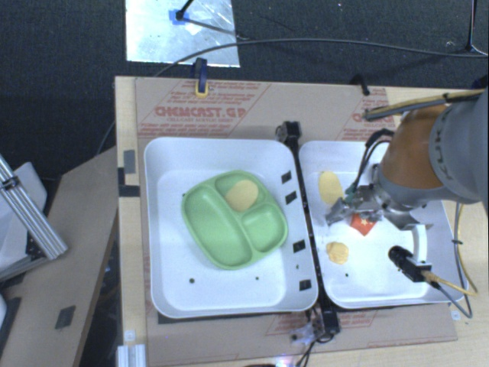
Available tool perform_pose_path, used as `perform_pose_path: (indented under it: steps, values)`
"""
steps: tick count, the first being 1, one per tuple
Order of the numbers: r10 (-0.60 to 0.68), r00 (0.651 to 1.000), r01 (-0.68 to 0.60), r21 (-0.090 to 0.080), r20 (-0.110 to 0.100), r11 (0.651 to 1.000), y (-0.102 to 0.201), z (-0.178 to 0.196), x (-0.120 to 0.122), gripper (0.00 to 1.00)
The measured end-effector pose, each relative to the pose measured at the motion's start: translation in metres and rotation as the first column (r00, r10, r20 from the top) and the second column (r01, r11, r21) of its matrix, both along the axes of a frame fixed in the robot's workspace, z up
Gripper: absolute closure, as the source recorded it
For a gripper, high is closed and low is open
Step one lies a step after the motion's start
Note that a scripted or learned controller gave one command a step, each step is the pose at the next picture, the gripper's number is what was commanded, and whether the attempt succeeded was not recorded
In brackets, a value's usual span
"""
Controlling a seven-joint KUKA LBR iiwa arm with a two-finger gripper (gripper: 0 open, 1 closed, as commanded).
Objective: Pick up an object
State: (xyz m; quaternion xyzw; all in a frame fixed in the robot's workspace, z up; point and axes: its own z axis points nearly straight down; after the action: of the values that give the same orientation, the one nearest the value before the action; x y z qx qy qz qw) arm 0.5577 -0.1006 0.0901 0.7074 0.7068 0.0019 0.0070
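Right of centre in the frame, my gripper (353,214) hangs low in the right bin (367,293), beside a red object (362,225); whether it is spread or pinched I cannot tell; I would centre over the red piece before squeezing, avoiding the yellow lump (337,251) below.

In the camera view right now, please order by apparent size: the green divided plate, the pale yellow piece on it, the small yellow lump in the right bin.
1. Green divided plastic plate.
2. Pale yellow rounded piece.
3. Small yellow lump.
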Motion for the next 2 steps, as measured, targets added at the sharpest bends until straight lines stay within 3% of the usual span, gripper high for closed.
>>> perform_pose_path:
  steps: [1, 2]
  values:
    - [-0.002, 1.000, 0.002, -0.006, 0.017, 1.000, -0.003, 0.016, 0.004, 1.00]
    - [0.004, 1.000, -0.004, 0.006, -0.009, 1.000, -0.009, 0.063, 0.011, 1.00]
